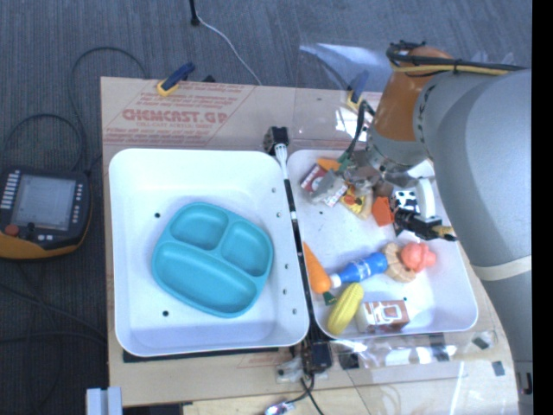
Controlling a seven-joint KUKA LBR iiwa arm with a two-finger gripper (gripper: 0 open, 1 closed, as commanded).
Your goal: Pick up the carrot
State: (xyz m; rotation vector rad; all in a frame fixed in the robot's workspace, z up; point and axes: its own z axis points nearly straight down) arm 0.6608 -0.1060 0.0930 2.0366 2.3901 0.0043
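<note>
One carrot (pixel 316 269) is what you want, and it lies in the right bin (pixel 458 314), hard up against that bin's left wall, about halfway down. It is small and orange, with its thin end pointing up and away and its fat end pointing down toward the yellow corn (pixel 344 308). It looks like a toy, so you can guess it is light and stiff and will not squash or break. Its skin looks smooth, so it may slip out if you pinch it near the thin tip. Take hold across the fat middle part, where there is more to grip. Watch out, because the wall is touching one side, so one finger has little room there. The blue bottle (pixel 361 271) lies just beside the carrot on its right, and the corn sits just below it, almost touching. A small brown carton (pixel 384 316) is next to the corn. The gripper (pixel 359 173) is well apart from the carrot, up at the far end of the bin over a pile of small toys. You cannot tell if it is holding anything. The blue plate (pixel 213 258) rests in the left bin (pixel 138 175).
</note>
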